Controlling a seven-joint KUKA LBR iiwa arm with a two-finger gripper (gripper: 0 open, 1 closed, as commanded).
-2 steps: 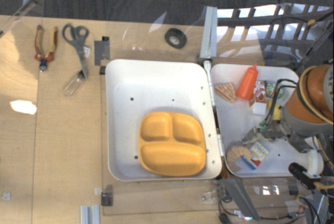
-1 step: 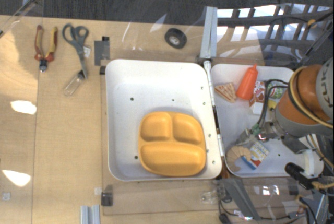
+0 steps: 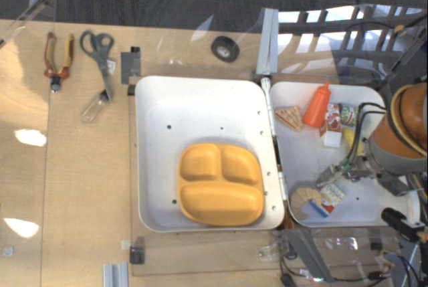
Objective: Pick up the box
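The box (image 3: 338, 117) is a small red, green and white carton lying in the right bin (image 3: 294, 95), near its far side and just right of an orange bottle (image 3: 317, 106). My gripper (image 3: 332, 176) hangs low over the front half of that bin, well in front of the box and apart from it. Just below the gripper lies a small white packet with blue and red print (image 3: 329, 200), next to a round tan biscuit (image 3: 305, 198). The grey arm with its orange band (image 3: 401, 128) comes in from the right and hides the bin's right side.
A white block (image 3: 332, 139) and a yellow item (image 3: 349, 134) lie right by the box. A tan wedge (image 3: 289, 118) sits left of the bottle. The left bin (image 3: 157, 145) holds a yellow divided tray (image 3: 221, 182). Pliers, scissors and a tape roll (image 3: 225, 48) lie on the bench behind.
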